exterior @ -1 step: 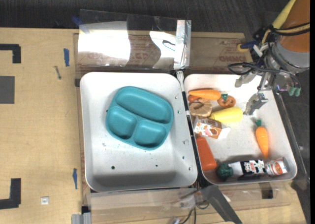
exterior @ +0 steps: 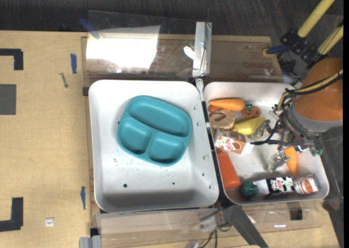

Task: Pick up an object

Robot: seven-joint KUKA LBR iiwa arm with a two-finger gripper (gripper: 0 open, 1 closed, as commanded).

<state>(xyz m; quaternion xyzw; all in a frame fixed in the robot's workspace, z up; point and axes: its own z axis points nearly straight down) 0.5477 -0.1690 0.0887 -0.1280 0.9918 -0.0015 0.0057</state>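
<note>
The arm (exterior: 322, 97) reaches into the right bin (exterior: 256, 91) from the right, its jaws (exterior: 282, 157) low over the bin floor; whether they are spread or pressed together cannot be told, as cables and the wrist blur them. A small orange piece (exterior: 293, 161) lies just beside the jaws. Left of the jaws sit a yellow banana-like toy (exterior: 248, 127), a carrot (exterior: 226, 104) and a brown pastry-like toy (exterior: 222, 118); below them toward the near rim lie a small carton (exterior: 229, 144), an orange bottle (exterior: 228, 169), a dark green object (exterior: 249, 189) and a black-and-white labelled bottle (exterior: 292, 185). Well left of the jaws, the left bin (exterior: 109, 181) holds a teal divided tray (exterior: 155, 128). Both bins rest on a tan table (exterior: 38, 132) marked with black and blue tape.
</note>
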